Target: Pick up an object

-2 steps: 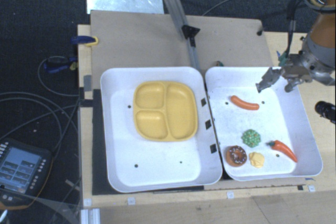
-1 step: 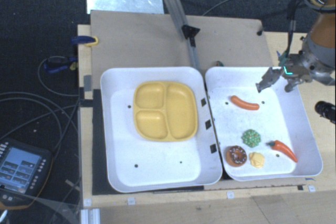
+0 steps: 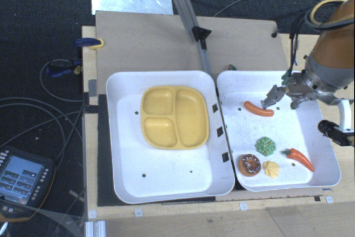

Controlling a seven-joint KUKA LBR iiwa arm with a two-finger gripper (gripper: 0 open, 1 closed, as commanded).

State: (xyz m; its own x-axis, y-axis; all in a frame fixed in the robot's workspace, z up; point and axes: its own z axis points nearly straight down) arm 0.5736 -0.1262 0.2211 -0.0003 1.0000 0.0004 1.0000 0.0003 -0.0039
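Bench (image 3: 150,41) carries two shallow white bins side by side: the left bin (image 3: 125,175) holds a yellow divided plate (image 3: 175,117), well apart from everything in the right bin (image 3: 327,172). In the right bin an orange-red sausage (image 3: 258,110) lies toward the far side, with a chocolate doughnut (image 3: 249,165), a green ball of peas (image 3: 265,146), a small yellow piece (image 3: 271,169) and a carrot (image 3: 300,158) grouped nearer the front. The gripper (image 3: 277,96) hangs just beside the sausage's right end, its fingers parted with nothing between them.
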